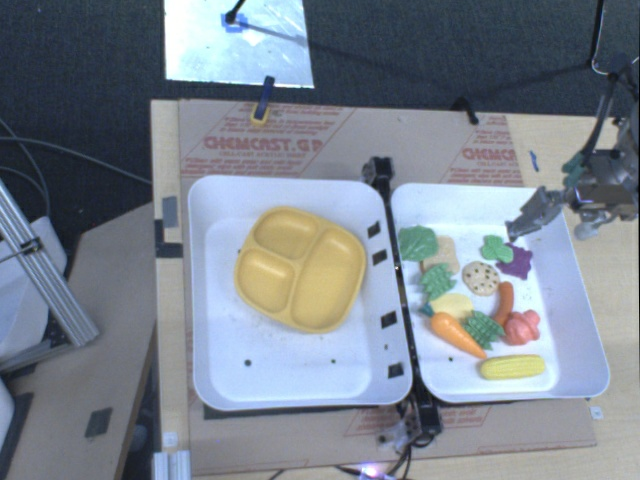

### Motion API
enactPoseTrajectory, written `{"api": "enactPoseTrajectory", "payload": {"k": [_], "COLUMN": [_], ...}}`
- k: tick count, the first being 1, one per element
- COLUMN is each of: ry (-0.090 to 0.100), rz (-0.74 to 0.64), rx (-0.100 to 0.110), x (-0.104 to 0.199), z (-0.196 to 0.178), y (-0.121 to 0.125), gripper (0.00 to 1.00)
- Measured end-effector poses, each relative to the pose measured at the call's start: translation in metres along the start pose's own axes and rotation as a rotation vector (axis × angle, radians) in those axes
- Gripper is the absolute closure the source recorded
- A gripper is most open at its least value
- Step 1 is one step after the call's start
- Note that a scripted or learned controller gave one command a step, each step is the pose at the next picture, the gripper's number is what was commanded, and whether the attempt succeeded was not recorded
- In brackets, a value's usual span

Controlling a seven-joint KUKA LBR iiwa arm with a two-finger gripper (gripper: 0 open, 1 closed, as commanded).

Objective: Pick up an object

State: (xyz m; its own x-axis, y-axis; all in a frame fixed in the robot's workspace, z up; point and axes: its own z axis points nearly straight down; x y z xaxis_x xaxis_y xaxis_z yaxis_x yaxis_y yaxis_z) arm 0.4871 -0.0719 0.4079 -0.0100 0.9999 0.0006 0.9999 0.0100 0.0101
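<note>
The right bin (590,353) holds several toy foods: a green leaf (418,241), a cookie (481,277), purple grapes (517,262), a carrot (458,334), a corn cob (512,367) and a red piece (522,326). My gripper (556,224) hangs over the bin's upper right part, above and just right of the grapes. Its two grey fingers are spread apart, one slanting down-left toward the grapes, the other near the bin's right wall. Nothing is between them.
The left bin (225,368) holds a yellow divided plate (300,268). A black divider with clips (392,268) runs between the bins. A small green piece (495,247) and a sausage (503,301) lie close to the grapes. Cardboard lies under both bins.
</note>
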Motion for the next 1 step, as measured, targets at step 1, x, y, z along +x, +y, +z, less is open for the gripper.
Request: {"api": "enactPoseTrajectory", "payload": {"k": [1], "ry": [-0.001], "rz": [0.003], "rx": [0.005], "x": [0.0341], "z": [-0.0044], "y": [0.0008], "gripper": [0.0]}}
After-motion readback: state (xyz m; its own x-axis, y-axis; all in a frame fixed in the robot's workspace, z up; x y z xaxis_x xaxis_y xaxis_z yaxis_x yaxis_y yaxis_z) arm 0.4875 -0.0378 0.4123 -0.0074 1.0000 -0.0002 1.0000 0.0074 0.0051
